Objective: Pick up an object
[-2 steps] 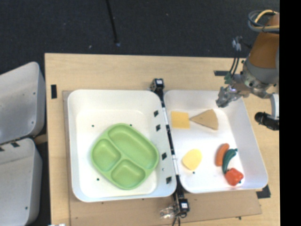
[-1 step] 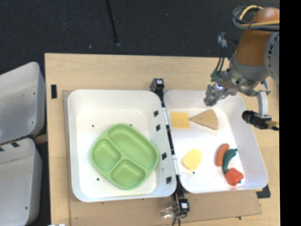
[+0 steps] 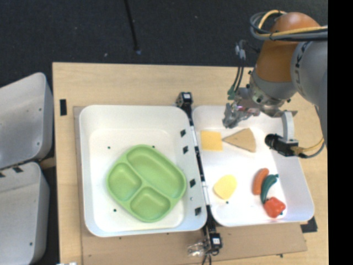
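Note:
The right bin (image 3: 292, 203) holds a yellow square block (image 3: 211, 140), a tan wedge (image 3: 242, 139), a pale yellow lemon-shaped piece (image 3: 225, 186), an orange carrot with a green top (image 3: 262, 183) and a red piece (image 3: 274, 206). My gripper (image 3: 234, 115) hangs over the far end of this bin, just above and between the yellow block and the tan wedge. No object shows between its tips.
A green divided plate (image 3: 145, 183) lies in the left bin (image 3: 91, 148). A raised divider (image 3: 196, 159) separates the two bins. The wooden bench edge (image 3: 138, 69) runs behind them, and grey panels (image 3: 22, 126) stand at far left.

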Robot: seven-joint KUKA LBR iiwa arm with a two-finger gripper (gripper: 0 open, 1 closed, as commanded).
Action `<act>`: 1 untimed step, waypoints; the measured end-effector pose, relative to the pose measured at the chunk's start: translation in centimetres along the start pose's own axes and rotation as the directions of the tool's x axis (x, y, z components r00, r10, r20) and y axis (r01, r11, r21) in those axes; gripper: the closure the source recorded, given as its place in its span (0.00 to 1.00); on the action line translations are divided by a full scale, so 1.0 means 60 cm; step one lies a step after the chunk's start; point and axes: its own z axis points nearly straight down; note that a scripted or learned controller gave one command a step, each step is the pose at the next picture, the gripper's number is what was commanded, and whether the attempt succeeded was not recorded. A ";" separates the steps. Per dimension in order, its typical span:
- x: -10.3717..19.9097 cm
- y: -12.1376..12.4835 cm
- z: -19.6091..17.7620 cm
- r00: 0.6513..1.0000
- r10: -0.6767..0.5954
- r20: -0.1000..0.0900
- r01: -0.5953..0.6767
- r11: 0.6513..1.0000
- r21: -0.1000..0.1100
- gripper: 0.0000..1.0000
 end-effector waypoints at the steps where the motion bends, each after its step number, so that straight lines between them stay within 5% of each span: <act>1: 0.086 -0.003 -0.027 1.000 -0.001 0.000 0.001 1.000 -0.003 1.00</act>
